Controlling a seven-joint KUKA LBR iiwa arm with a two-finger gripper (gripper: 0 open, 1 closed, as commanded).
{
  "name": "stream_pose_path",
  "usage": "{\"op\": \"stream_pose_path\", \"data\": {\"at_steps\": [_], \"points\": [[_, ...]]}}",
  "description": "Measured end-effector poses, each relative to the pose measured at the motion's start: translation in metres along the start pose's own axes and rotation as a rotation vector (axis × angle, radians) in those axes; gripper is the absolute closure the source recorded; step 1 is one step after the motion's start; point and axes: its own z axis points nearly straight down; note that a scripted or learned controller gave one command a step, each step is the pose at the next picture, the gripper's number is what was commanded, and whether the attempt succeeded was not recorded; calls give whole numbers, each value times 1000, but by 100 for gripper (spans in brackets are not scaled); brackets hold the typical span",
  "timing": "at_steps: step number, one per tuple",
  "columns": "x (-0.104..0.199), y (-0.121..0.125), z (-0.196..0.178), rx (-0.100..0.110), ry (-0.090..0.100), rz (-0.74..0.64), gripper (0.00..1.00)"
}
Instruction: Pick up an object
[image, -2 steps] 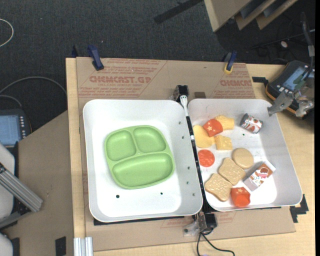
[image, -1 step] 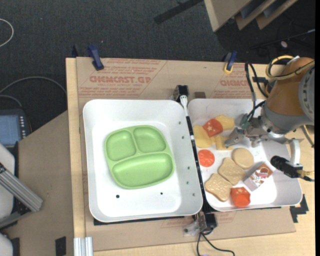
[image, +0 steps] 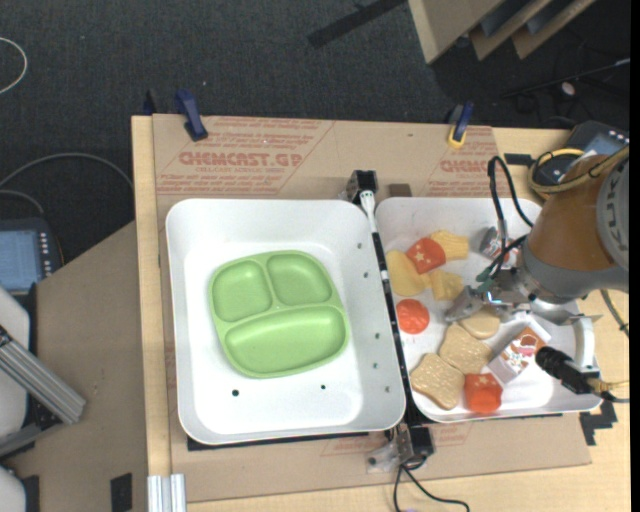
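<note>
The right bin (image: 400, 216) holds several toy foods. Among them are a red fries carton (image: 425, 254), a yellow wedge (image: 404, 272), an orange-red ball (image: 413, 316), two tan bread slices (image: 438, 378) and a red piece (image: 483, 393). My gripper (image: 487, 297) is low in the middle of this bin, just above a beige round piece (image: 481, 325) and right of a dull yellow piece (image: 447, 287). A white and red packet (image: 518, 353) lies just below the wrist. The arm's orange band (image: 565, 225) covers the bin's right part.
The left bin (image: 190, 330) holds a green divided plate (image: 278, 312). A black ridge (image: 385, 290) separates the two bins. Blue clamps (image: 190, 115) sit on the cardboard at the back. Black cables (image: 505, 195) hang by the wrist.
</note>
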Motion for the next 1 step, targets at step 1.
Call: {"op": "stream_pose_path", "data": {"at_steps": [1], "points": [[20, -20, -1, -2, 0, 0, 0]]}}
